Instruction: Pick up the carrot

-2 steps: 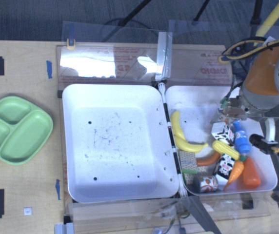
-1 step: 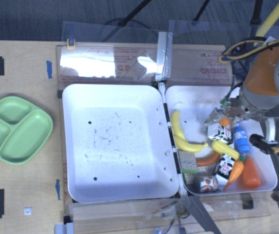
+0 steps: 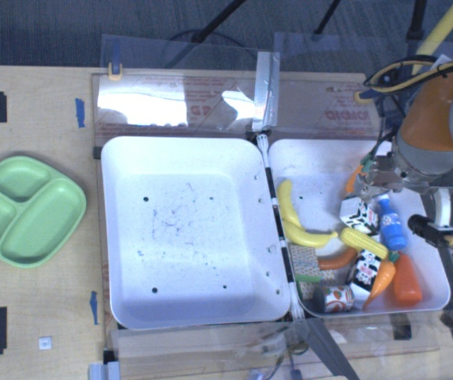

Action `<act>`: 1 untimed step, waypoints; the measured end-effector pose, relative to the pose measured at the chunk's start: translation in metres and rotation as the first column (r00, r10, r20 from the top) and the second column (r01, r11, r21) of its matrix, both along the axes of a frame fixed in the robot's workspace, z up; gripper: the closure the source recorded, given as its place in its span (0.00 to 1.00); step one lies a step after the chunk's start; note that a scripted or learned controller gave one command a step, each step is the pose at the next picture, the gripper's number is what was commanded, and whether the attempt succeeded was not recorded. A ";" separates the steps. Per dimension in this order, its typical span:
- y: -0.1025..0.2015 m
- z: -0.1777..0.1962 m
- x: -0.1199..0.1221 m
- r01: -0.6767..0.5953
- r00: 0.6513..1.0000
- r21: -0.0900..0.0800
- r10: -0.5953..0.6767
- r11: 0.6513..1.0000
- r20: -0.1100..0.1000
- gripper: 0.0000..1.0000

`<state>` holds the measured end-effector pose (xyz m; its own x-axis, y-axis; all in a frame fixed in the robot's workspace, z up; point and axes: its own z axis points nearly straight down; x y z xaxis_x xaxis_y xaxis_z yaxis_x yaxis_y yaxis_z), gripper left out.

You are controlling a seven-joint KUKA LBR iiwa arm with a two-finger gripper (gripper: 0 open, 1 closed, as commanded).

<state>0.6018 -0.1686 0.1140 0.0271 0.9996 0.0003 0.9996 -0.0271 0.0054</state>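
Observation:
The carrot (image 3: 380,279), orange and tapered, lies near the front right of the right bin (image 3: 315,174), between a black-and-white cow-patterned block (image 3: 363,271) and a fat orange-red object (image 3: 407,285). My gripper (image 3: 375,182) hangs over the back right part of that bin, well behind the carrot and apart from it. A small orange shape (image 3: 354,182) shows right at the gripper's left side; what it is cannot be made out. The arm's grey wrist and orange band (image 3: 432,125) hide the bin's far right corner.
In the right bin also lie a yellow banana (image 3: 294,220), a corn cob (image 3: 363,242), a blue bottle (image 3: 390,226), another orange piece (image 3: 336,260) and several small items. The left bin (image 3: 187,228) sits beside it. A green divided plate (image 3: 24,210) rests at the far left.

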 end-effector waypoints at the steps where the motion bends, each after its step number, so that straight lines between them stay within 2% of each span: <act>1: 0.020 -0.016 0.018 -0.165 0.986 -0.002 0.165 0.986 -0.002 1.00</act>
